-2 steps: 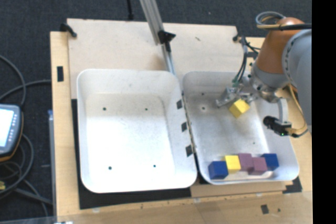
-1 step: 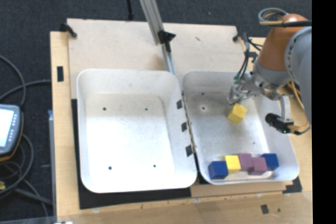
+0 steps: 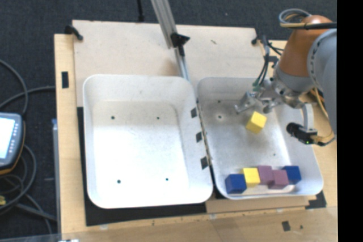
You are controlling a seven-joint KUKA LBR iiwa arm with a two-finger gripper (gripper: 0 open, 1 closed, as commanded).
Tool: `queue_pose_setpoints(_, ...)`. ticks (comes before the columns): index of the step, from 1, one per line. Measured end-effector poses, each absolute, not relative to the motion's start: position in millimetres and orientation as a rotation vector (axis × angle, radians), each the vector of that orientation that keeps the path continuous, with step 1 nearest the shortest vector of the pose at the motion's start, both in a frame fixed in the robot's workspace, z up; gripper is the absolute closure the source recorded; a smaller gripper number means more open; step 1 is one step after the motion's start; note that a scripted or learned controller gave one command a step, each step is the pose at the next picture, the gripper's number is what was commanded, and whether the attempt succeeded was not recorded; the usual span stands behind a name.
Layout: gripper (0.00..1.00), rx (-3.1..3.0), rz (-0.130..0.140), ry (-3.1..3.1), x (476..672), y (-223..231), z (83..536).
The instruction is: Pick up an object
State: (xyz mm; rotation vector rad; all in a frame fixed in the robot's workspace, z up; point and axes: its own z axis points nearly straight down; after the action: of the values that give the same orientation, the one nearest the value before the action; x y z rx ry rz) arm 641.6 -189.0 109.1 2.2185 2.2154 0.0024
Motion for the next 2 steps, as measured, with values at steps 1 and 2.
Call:
queue_pose_setpoints(1, 0.00, 2.221, -0.001, 2.217, 602.0, -161.5, 98.0)
queue_pose_setpoints(2, 1.00, 2.228, 0.005, 2.207, 603.7, -163.2, 108.5)
